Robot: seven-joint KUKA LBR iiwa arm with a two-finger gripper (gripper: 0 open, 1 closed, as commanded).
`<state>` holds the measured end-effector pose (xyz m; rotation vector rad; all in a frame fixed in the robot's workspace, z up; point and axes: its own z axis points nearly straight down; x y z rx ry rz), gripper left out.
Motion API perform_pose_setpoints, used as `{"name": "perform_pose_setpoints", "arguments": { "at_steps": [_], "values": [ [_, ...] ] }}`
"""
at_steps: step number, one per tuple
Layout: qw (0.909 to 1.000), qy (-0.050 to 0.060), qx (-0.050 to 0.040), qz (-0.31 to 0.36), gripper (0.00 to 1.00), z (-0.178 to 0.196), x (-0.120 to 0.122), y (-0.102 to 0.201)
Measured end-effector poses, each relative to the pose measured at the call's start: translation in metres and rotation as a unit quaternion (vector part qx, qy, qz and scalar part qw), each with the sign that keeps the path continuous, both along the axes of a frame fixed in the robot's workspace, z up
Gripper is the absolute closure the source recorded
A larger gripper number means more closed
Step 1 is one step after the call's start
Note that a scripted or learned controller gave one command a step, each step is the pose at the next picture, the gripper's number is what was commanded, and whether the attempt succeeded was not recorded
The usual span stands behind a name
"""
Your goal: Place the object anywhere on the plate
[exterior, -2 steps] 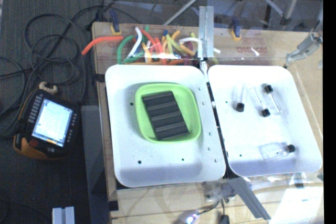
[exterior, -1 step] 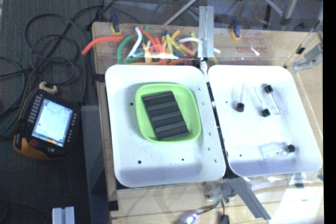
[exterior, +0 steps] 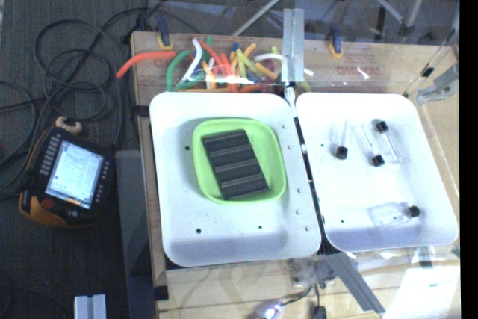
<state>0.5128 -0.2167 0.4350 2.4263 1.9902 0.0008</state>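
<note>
Two shallow white bins are sitting side by side on a wooden worktop (exterior: 149, 56). In the left bin (exterior: 179, 220), at the middle of the frame, a green plate (exterior: 276, 160) is carrying a dark ribbed rectangular object (exterior: 235, 164), which is lying flat at its centre. In the right bin (exterior: 426, 153), several small clear vials with black caps (exterior: 377, 142) are lying scattered. A handheld control pendant (exterior: 67, 175) is resting on the floor at the left edge.
</note>
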Motion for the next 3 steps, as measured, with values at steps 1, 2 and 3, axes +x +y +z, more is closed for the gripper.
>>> {"name": "perform_pose_setpoints", "arguments": {
  "at_steps": [1, 2, 3],
  "values": [
    [0.9977, 0.000, 0.0000, -0.067, 0.00, 0.0001, -0.0272, 0.0008],
    [0.9941, 0.000, 0.0011, -0.108, 0.00, -0.0001, -0.0269, 0.0013],
    [0.9896, -0.001, 0.0008, -0.144, 0.00, 0.0003, -0.0267, 0.0031]
  ]
}}
